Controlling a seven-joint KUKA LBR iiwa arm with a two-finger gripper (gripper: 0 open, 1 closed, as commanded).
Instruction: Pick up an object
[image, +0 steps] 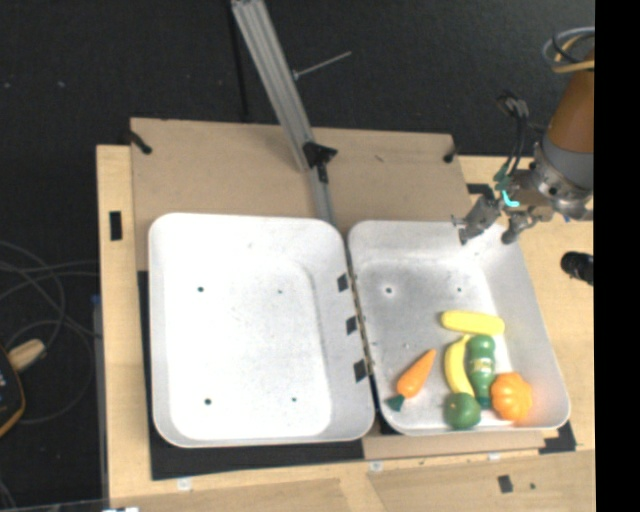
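Note:
Toy food lies in the near right part of the right bin (420, 260): a yellow banana (473, 322), a second yellow piece (456, 366), an orange carrot (415, 374), a green cucumber-like piece (481, 362), a green round fruit (461, 411) and an orange fruit (511, 396). My gripper (490, 226) hangs over the far right corner of that bin, well away from the food. Its two fingers stand apart with nothing between them.
The left bin (250, 330) lies beside the right one, joined by black clips along the middle. A slanted metal rail (282, 90) rises behind the bins. The arm's orange band (572, 115) is at the right edge.

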